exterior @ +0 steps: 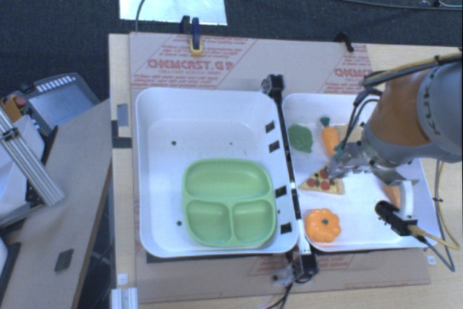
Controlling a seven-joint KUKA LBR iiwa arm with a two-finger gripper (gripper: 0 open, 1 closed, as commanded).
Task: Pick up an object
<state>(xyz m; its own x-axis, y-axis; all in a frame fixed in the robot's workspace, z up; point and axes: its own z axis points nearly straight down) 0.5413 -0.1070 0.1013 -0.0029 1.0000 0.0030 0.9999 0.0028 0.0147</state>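
The tool (337,168) is touching the pizza slice (323,184), its state too blurred to tell; the slice is lying left-to-right.

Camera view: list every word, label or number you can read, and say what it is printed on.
"CHEMCAST GP" in red, on the brown-papered sheet under the two white bins, near its back left.
The same red print repeats at the sheet's back right, cut off by the arm; only "CHEM" reads there.
Smaller red lines above and below both prints: too blurred to read.
The grey device at far left: markings too small to read.
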